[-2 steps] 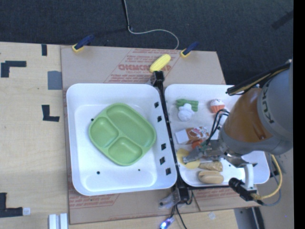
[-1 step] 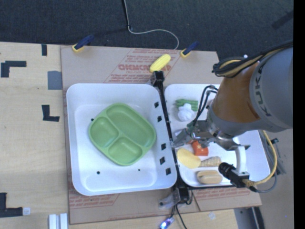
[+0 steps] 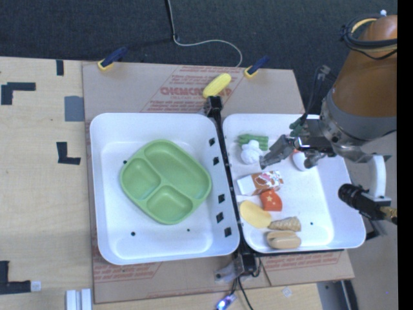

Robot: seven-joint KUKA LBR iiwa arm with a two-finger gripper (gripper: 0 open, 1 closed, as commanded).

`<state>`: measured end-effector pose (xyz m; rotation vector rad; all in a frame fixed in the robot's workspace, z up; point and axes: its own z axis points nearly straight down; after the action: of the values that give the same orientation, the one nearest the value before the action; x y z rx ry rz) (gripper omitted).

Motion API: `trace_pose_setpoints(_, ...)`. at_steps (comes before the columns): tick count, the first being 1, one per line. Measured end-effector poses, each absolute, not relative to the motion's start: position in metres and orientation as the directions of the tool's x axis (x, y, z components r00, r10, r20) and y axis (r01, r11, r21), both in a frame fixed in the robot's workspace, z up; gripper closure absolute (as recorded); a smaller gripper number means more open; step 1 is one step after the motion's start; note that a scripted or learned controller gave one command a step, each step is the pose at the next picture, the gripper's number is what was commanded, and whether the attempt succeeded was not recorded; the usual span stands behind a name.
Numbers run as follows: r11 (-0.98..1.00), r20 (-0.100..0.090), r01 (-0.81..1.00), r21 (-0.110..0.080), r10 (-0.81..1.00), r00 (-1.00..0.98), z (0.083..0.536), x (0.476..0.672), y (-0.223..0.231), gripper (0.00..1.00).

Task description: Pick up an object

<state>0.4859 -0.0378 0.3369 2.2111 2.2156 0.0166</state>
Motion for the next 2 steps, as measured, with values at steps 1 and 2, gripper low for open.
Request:
trace_pose_setpoints(1,0.012,0.003,1.000,0.006,1.000,-0.012,0.4005,0.4843,0.0535,0.00)
trace_pose_setpoints(2,0.004,-0.002,1.000,-0.002,1.000,-0.004,0.4069,0.4838,0.0485,1.00)
